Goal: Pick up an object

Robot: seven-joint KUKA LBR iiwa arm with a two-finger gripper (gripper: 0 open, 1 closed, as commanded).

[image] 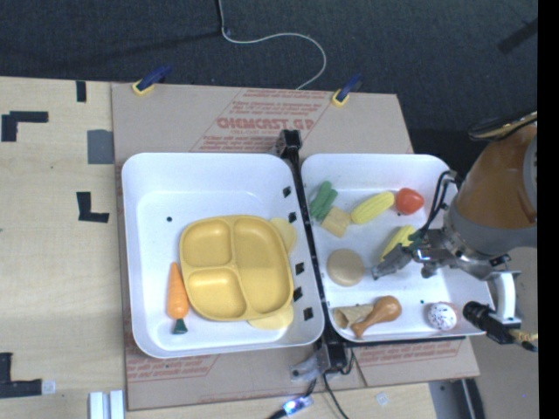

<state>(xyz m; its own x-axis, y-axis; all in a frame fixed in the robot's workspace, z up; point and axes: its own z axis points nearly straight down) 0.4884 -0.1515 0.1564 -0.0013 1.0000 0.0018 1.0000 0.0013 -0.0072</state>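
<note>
Two white bins sit side by side on the bench, w/ a brown cardboard sheet (262, 116) under them. Left bin (148, 234), centre-left of the frame, holds a yellow divided plate (236, 264) w/ three compartments, tilted a bit; an orange toy carrot (177, 293) w/ a green tip lies just beside its left edge, and pale yellow pieces poke out from under the plate at its lower right and upper right. Right bin (376, 166), centre-right, has most of the small stuff: a green veg piece (322, 199) at upper left, a pale yellow block (336, 223) just below it, a corn cob (372, 206) lying at a slant, a red tomato (409, 201) next to the cob's right end, a tan round bun (345, 266) near the middle, a brown drumstick (376, 312) along the lower edge and a speckled white egg (440, 316) at lower right. Arm comes in from the right edge, grey w/ the orange band up top. The claw (390, 263) is low inside the right bin, dark tips pointing left, right over a yellow banana-like piece (400, 236) just right of the bun. Can't tell if the claw is open or closed, or whether it's touching that piece. White cable (279, 46) loops over the dark floor at the top.
</note>
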